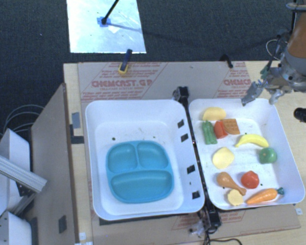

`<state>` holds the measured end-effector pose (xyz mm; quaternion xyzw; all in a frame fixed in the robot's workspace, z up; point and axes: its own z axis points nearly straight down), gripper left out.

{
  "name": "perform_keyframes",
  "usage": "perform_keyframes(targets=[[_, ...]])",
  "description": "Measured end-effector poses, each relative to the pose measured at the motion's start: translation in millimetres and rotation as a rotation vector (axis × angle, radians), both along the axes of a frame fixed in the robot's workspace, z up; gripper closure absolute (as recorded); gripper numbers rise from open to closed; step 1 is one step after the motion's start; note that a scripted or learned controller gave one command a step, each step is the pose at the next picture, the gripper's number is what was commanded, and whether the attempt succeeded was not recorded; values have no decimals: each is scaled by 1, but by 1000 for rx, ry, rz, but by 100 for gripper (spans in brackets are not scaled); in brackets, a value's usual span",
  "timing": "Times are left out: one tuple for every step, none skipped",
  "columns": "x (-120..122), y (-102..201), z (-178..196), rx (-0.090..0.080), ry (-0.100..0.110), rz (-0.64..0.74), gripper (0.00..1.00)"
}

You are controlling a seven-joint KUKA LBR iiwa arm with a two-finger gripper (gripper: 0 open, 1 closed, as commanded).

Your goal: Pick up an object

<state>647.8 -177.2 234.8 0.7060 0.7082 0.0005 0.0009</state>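
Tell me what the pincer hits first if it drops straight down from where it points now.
Probably the right bin's far rim or bare floor just inside it. The pincer hangs open over that corner; the nearest item, the banana, lies well clear. Height is unclear from this view.

Dark carpeted floor beyond the bench's far edge, pale reflective sheet lying on it, possibly foil, wooden bench, cables at left
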Motion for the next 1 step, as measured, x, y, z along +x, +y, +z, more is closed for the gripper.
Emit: perform_keyframes(targets=[[-28, 2, -138, -1, -3, -1, 0]])
